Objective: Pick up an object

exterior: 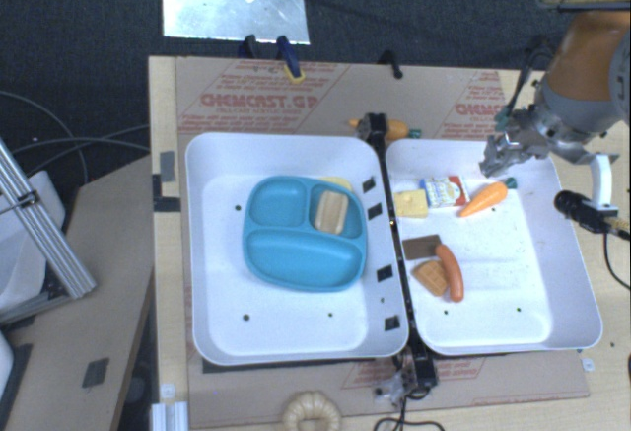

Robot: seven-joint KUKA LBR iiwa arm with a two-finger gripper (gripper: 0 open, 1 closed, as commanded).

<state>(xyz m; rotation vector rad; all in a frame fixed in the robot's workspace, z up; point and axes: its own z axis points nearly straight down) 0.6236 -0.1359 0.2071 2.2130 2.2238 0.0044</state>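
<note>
The right bin (552, 311) lay open across its near half and along its right wall, bare white floor with nothing to block a descent. Its far-left quarter was crowded: a carrot (483, 199), a small packet (441, 192) and a pale yellow block (411, 203) sat close together, with a brown square (421, 247), a sausage (451, 271) and a cracker (430, 276) just nearer. The claw (498, 158) hung over the far edge by the carrot. In the left bin (212, 222), a blue divided plate (301, 237) filled the middle, leaving only narrow margins.

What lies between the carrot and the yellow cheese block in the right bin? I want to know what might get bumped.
In the camera view, a small white packet with red and blue print lies between the carrot and the cheese block.
</note>
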